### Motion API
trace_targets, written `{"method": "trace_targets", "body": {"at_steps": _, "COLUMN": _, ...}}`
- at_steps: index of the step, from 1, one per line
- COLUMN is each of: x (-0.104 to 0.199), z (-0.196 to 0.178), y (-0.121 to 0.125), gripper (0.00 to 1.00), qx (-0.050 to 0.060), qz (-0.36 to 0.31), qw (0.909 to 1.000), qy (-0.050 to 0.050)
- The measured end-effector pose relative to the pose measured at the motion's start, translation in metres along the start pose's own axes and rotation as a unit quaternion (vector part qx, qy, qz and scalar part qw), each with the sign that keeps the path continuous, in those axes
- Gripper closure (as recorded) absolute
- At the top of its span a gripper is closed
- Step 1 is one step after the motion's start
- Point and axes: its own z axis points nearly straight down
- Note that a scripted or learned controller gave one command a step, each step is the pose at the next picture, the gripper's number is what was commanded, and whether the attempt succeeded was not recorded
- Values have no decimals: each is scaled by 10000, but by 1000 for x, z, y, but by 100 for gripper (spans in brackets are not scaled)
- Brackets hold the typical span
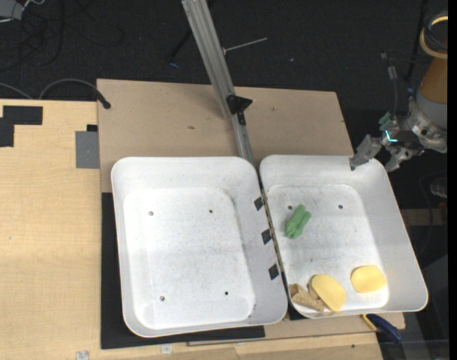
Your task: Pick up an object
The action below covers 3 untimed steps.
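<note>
Gripper [378, 152] hovers above right bin [397, 223] far-right corner, fingers spread, empty; green object [297, 221] lies left and nearer, long axis near-to-far

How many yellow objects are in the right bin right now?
2. One yellow piece lies near the right bin's front edge, touching a tan object. The other yellow piece sits to its right, apart from it. Nothing seems hidden.
</note>
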Motion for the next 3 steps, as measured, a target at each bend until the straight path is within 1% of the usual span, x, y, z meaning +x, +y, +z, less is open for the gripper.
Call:
{"method": "trace_targets", "body": {"at_steps": 1, "x": 0, "z": -3, "y": 1, "gripper": 0, "qx": -21, "qz": -17, "qw": 10000, "qy": -9}}
{"method": "trace_targets", "body": {"at_steps": 2, "x": 11, "z": 49, "y": 3, "gripper": 0, "qx": -5, "qz": -14, "qw": 10000, "qy": 0}}
{"method": "trace_targets", "body": {"at_steps": 3, "x": 10, "z": 111, "y": 9, "gripper": 0, "qx": 2, "qz": -27, "qw": 10000, "qy": 0}}
